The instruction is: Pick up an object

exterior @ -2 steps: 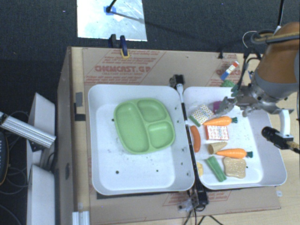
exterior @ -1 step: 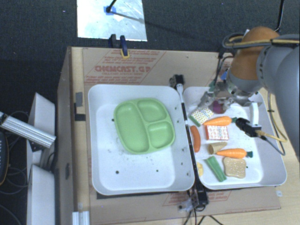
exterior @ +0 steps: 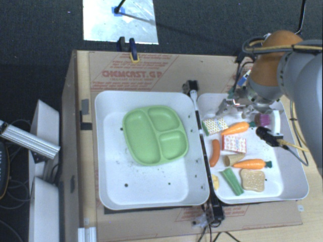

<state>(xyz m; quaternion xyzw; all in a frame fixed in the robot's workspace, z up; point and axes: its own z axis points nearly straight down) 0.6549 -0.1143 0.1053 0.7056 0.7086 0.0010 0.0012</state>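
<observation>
On the worktop (exterior: pixel 151 74) two shallow white bins lie side by side. Leftmost, the left bin (exterior: pixel 116 185) carries a green divided plate (exterior: pixel 154 135), tilted a little in the view. Next, the right bin (exterior: pixel 295 183) holds a scatter of toy food: a patterned packet (exterior: pixel 215 125), an orange sausage (exterior: pixel 215 152), a carrot (exterior: pixel 235 129) above a red-and-white box (exterior: pixel 234 143), a second carrot (exterior: pixel 249 164), a green pod (exterior: pixel 232 180) and a slice of bread (exterior: pixel 252 180). Farthest right, the arm (exterior: pixel 282 67) reaches over the bin's upper end, and its gripper (exterior: pixel 237 105) sits low there; whether the fingers are wide or narrow cannot be told, and nothing is seen between them. The upper carrot is the nearest candidate: it lies just below the gripper, toward the viewer, with its long axis running left to right and rising slightly rightward. A grasp would likely call for a short move toward the viewer, closing across that axis.
</observation>
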